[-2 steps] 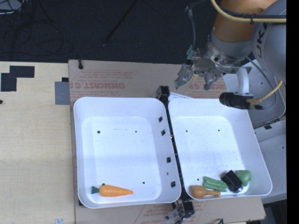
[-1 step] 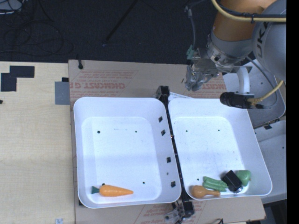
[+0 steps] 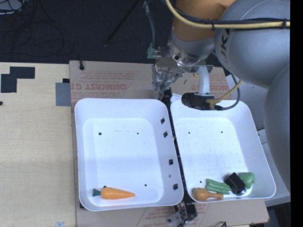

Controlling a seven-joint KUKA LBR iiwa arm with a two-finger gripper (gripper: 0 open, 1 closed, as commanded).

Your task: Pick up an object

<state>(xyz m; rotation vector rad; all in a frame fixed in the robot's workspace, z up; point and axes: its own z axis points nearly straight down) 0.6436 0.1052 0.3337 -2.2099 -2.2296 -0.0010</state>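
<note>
1. A toy carrot [image 3: 116,193] lies at the left bin's [image 3: 90,112] near edge.
2. It looks light, stiff and smooth; best gripped across its thick middle.
3. The claw [image 3: 163,82] hangs above the bins' far edge; its state cannot be told.

Printed cardboard sheet [image 3: 118,82] beneath two white bins [image 3: 83,126]

Light wooden bench [image 3: 33,145], brown cardboard sheet [image 3: 118,79] across its middle, two white bins – left bin [image 3: 85,126], right bin [image 3: 255,141] – side by side, touching
</note>
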